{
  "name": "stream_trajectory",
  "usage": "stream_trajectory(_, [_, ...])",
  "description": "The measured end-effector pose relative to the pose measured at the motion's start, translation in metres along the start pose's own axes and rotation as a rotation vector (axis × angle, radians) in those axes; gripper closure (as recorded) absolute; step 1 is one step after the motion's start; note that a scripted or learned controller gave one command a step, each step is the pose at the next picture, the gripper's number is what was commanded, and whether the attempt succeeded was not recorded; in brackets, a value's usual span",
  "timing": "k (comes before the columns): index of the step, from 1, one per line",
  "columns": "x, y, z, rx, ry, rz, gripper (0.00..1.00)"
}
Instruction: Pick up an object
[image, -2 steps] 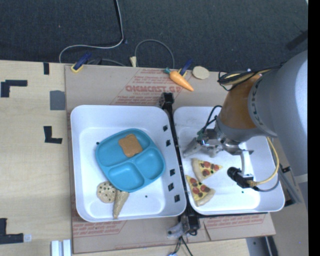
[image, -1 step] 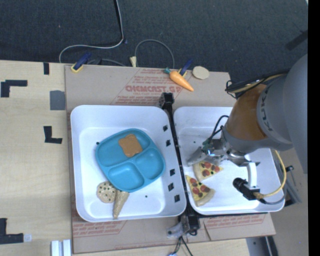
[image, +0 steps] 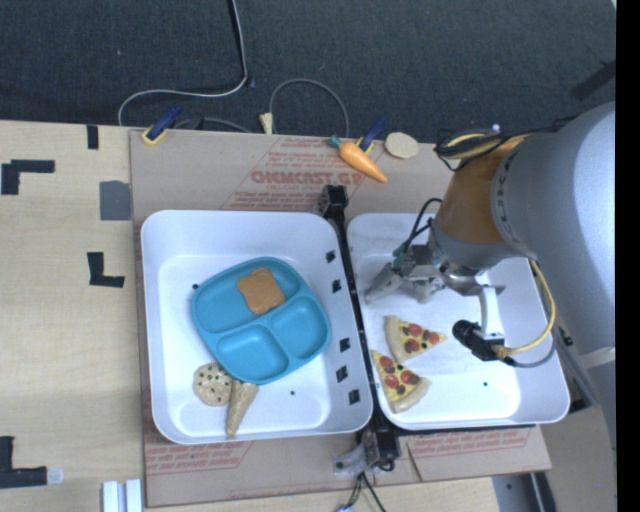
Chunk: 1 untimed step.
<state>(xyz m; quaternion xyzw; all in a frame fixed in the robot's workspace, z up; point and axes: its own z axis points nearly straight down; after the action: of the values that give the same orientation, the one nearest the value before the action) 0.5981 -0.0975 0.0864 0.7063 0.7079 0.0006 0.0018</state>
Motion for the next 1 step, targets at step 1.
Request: stream_trajectory(1, [-0.0025, -0.062, -0.0014, -0.005, -0.002, 0.002, 0.0])
